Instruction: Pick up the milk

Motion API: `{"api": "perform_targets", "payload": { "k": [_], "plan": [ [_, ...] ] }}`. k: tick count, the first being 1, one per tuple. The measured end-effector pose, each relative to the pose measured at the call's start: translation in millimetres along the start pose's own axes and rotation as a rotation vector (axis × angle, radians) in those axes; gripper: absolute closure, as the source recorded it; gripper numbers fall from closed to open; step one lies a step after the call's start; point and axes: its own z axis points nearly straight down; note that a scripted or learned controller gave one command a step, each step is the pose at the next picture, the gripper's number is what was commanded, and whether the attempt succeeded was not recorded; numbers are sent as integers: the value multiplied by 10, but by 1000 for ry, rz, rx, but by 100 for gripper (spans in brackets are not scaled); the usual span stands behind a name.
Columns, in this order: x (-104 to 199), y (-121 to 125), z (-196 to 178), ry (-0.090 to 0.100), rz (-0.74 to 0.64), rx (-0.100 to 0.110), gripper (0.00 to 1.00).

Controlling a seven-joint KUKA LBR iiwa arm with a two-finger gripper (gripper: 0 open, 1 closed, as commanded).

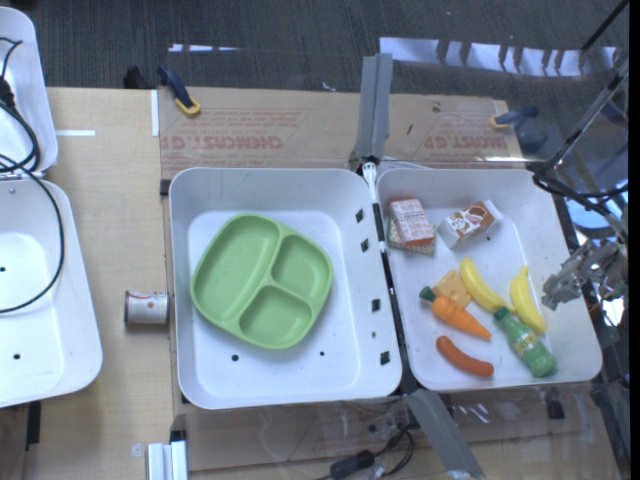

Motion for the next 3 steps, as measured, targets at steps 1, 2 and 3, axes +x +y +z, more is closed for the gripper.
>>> {"api": "perform_targets", "payload": {
  "k": [1, 2, 3],
  "plan": [
    [-102, -136, 285, 2, -421, -2, 100],
    [274, 381, -372, -2, -842, -2, 100],
    [-55, 73, -492, -3, -1267, -4, 100]
  ]
}}
